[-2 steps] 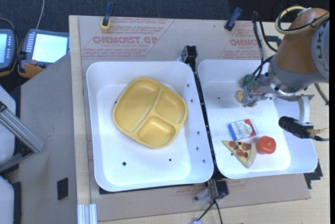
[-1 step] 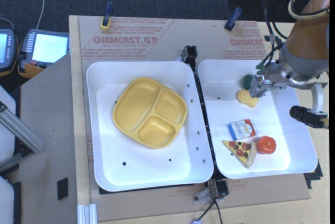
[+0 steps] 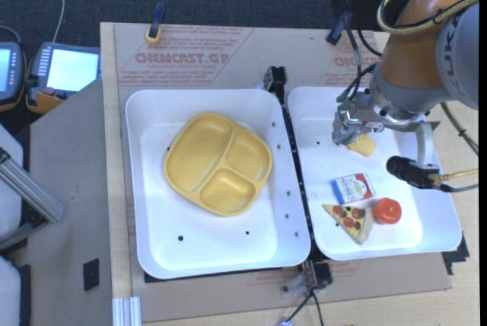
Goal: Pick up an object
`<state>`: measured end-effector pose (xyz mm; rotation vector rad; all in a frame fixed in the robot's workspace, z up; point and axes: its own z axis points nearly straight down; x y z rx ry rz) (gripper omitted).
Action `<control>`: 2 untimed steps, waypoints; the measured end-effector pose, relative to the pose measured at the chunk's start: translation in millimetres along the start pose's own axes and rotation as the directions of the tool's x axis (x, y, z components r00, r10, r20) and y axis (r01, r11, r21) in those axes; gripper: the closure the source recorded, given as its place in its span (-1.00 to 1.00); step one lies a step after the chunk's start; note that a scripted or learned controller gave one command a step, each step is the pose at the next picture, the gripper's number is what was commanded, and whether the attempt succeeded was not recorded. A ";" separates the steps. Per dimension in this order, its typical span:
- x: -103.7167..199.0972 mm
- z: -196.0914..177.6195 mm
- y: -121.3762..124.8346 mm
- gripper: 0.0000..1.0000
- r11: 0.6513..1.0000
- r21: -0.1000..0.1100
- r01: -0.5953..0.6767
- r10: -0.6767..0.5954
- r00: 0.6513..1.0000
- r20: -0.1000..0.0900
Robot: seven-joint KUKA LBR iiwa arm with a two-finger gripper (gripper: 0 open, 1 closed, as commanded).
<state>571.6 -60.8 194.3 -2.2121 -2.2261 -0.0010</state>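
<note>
In the right bin (image 3: 319,111) my gripper (image 3: 348,132) hangs low over the upper middle of the floor. A small pale yellow food piece (image 3: 365,145) lies right at the gripper's lower right side, partly hidden by it; I cannot see whether it is gripped. Further toward the front lie a small blue, red and white carton (image 3: 351,188), a toy pizza slice (image 3: 351,220) and a red tomato (image 3: 387,211).
The left bin (image 3: 152,241) holds a yellow divided plate (image 3: 218,162) near its middle. A black ridge (image 3: 293,164) separates the two bins. The arm's orange band (image 3: 415,35) rises above the right bin's far right corner.
</note>
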 end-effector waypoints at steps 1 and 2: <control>49.2 -2.0 8.5 1.00 1.000 -0.004 -0.001 0.001 1.000 0.001; 107.4 -18.0 8.1 1.00 1.000 -0.005 0.001 -0.001 1.000 0.000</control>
